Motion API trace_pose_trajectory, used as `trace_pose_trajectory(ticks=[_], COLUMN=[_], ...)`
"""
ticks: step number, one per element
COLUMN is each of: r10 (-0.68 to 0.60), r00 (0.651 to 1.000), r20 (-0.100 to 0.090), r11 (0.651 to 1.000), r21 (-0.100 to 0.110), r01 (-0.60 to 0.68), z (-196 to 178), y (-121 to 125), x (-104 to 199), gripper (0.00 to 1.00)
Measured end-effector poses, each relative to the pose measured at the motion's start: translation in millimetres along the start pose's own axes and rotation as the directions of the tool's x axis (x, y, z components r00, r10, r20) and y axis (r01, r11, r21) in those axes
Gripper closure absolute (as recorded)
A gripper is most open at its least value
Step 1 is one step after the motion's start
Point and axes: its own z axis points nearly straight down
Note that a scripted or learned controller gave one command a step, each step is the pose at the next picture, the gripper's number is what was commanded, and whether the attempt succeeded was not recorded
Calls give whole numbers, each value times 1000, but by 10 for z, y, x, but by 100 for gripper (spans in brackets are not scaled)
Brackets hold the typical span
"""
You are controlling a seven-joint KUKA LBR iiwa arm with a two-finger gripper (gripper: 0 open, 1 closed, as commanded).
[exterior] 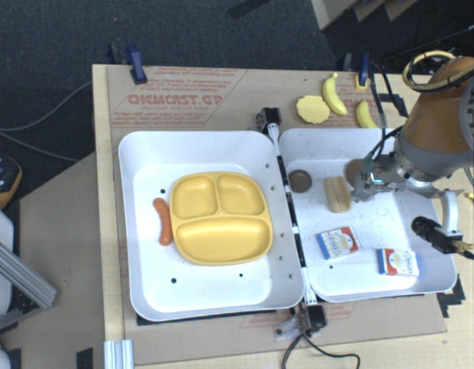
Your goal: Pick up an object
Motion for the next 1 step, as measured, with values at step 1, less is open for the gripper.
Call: trace_pose_trajectory(ticks=[1], r10=[2], r00=[1000], r20=[0], r11=[1000], r21=[5], r01=[-2], z=[-139], y=[-336], x=[-119], gripper=[100])
